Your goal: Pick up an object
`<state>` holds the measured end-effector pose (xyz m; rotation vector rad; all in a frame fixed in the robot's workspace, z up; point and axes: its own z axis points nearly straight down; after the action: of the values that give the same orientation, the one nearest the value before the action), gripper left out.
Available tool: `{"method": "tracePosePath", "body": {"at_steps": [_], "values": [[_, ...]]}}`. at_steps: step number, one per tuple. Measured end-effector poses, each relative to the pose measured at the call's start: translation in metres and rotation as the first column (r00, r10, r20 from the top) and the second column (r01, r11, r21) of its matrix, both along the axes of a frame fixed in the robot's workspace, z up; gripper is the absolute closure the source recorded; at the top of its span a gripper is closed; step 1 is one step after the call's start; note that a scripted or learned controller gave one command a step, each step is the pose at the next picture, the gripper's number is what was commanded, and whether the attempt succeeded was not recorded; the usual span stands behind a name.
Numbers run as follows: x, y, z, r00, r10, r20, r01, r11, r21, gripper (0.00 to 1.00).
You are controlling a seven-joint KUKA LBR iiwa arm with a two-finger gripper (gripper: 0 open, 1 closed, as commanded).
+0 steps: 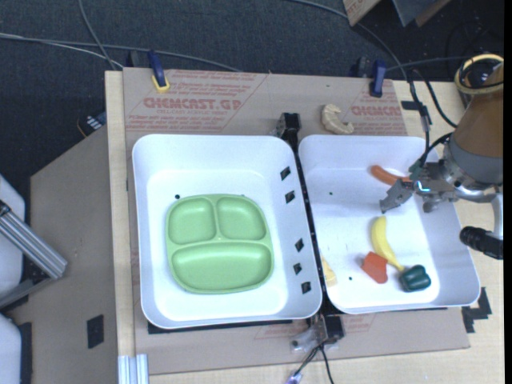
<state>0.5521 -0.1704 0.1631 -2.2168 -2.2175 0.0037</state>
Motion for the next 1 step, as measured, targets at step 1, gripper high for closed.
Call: {"method": "tracePosePath", "body": {"at_steps": [1], "values": [[-0.0014,-0.0011,-0.063,1.0,-0.001,0.0,0.001,1.0,0.0,0.0]]}}
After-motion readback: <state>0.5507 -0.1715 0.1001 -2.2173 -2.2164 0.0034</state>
